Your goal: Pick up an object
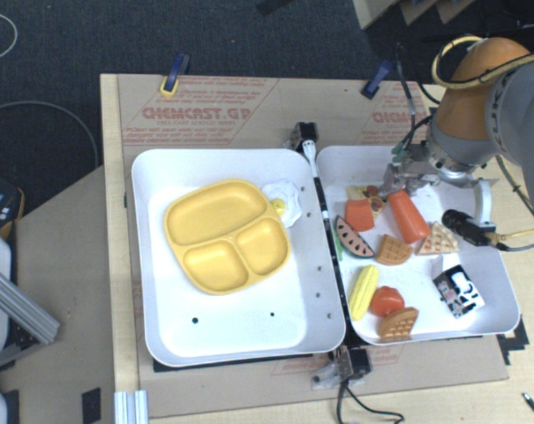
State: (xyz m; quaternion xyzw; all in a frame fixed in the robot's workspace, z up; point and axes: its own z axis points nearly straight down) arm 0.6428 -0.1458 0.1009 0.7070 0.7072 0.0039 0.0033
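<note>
Looking down from the fixed camera, you see the worktop (240, 104) carrying two white bins side by side. The left bin (161, 325) holds a yellow divided tray (227, 235) with a fried-egg toy (282, 203) touching its upper right corner. The right bin (496, 312) holds the toy food: a red block (359, 214), a watermelon slice (353, 238), a waffle piece (394, 252), a corn cob (364, 291), a tomato (387, 300) and a second waffle (398, 323), plus a black-and-white box (456, 291). Your arm (478, 104) reaches in from the right, and the hand (406, 184) sits low over the far end of that bin, right at the upper end of the orange-red sausage (408, 216). You cannot tell whether the hand is open or closed, or whether it grips anything.
</note>
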